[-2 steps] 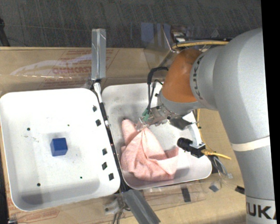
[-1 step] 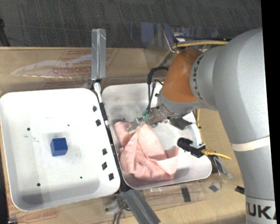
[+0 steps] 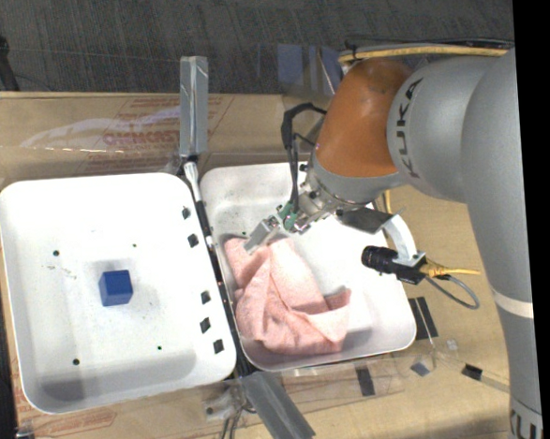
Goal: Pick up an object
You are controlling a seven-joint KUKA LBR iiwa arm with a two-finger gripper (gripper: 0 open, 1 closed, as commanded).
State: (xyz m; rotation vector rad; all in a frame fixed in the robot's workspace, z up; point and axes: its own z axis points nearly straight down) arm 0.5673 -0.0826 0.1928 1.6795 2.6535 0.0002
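A crumpled pink cloth (image 3: pixel 285 298) fills the lower left part of the right bin (image 3: pixel 395 323). A small blue cube (image 3: pixel 116 287) rests on the floor of the left bin (image 3: pixel 30 212). My gripper (image 3: pixel 260 235) reaches down into the right bin from the arm on the right, with its tip at the cloth's upper edge. Whether the tip touches the cloth is hard to tell.
A grey divider with black clips (image 3: pixel 203 266) runs between the two bins. A black connector with a yellow cable (image 3: pixel 395 260) sticks out of the wrist over the right bin's right rim. Cardboard (image 3: pixel 90 124) lies under the bins.
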